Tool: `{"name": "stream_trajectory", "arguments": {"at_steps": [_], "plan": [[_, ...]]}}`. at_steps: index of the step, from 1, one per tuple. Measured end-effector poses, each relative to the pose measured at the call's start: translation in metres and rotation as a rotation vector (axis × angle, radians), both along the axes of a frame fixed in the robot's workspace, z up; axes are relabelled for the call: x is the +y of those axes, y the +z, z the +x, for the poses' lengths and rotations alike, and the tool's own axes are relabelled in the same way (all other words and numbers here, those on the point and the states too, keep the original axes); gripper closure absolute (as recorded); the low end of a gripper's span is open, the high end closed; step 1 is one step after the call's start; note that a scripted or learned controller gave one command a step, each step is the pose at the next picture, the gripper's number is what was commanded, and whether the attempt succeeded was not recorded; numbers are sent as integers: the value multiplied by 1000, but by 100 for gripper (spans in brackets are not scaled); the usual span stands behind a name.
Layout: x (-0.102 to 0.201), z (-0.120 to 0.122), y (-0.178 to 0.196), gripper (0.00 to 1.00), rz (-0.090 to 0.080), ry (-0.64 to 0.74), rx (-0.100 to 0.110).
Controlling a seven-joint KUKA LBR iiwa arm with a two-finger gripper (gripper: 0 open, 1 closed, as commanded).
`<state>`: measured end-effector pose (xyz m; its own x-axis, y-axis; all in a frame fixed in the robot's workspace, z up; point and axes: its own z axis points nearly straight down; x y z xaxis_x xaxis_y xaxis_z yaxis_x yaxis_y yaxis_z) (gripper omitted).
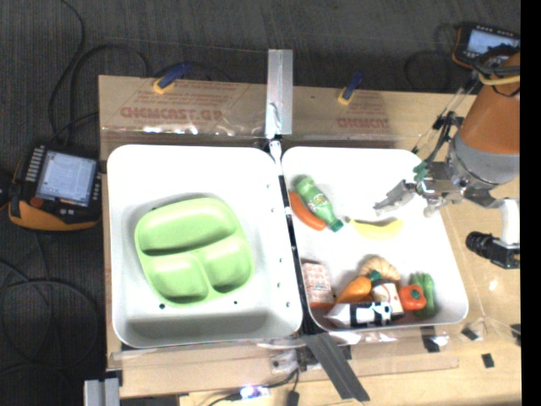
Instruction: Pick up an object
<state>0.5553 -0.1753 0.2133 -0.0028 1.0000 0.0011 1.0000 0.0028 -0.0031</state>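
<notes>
- Gripper (pixel 390 200): over the right bin (pixel 439 252), fingers slightly parted, nothing between them.
- Banana (pixel 376 226): lies just below the fingers, apart from them.

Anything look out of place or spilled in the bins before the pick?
Nothing spilled. The green tray lies askew in the left bin. Toys are piled at the right bin's near edge; the banana lies alone below the end effector.
</notes>
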Motion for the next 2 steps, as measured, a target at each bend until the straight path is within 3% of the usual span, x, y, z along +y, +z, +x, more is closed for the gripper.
{"name": "stream_trajectory", "arguments": {"at_steps": [1, 2], "plan": [[23, -30, -120, 0, 0, 143, -2], [33, -66, -123, 0, -12, 502, -21]]}}
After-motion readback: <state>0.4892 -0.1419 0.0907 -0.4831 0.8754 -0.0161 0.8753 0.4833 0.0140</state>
